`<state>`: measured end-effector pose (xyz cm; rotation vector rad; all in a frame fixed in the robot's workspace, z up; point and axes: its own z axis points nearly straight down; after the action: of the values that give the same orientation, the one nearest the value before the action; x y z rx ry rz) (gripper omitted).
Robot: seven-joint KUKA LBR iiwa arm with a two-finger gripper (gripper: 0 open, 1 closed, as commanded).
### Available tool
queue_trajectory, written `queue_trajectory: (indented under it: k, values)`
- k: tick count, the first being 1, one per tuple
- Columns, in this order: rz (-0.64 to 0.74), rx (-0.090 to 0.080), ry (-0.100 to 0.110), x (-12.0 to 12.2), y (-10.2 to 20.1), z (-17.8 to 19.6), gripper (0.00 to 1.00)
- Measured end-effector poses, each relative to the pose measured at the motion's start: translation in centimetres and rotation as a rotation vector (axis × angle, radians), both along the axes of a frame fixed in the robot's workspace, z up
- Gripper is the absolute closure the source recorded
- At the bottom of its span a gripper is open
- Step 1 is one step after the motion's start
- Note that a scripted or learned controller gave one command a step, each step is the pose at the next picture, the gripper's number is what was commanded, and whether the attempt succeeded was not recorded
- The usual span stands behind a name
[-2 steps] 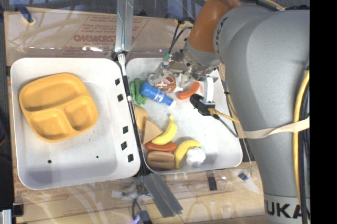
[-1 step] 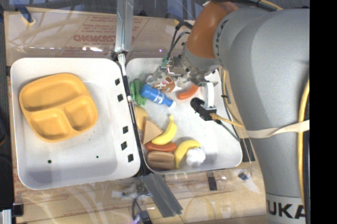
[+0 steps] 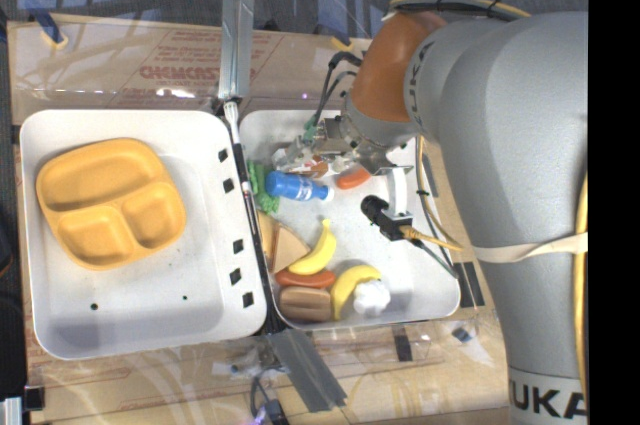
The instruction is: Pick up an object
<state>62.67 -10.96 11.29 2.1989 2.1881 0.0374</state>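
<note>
One blue bottle just beside gripper.

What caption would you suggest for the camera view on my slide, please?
Grey KUKA arm reaching into the right white bin of toy food, beside a yellow divided plastic tray in the left white bin.

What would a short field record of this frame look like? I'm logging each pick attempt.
left bin: holds a yellow divided tray
right bin: holds a blue bottle, two bananas, a brown block, other small items
arm: reaches in from the right, over the right bin
tool: low at the bin's far end, near the blue bottle
grasp: cannot tell
</note>
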Motion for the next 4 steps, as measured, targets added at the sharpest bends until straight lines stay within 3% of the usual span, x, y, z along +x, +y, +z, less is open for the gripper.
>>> queue_trajectory:
  k: [1, 2, 3, 4]
  values:
    - [-0.130, 0.007, 0.017, 3.6, 0.4, -0.4, 0.00]
    - [0.182, -0.002, 0.009, 1.2, 1.5, -0.3, 0.00]
    - [0.152, 0.003, 0.021, 2.3, 1.4, -0.5, 0.00]
    - [0.217, -0.002, 0.009, -0.4, 1.1, -0.4, 0.00]
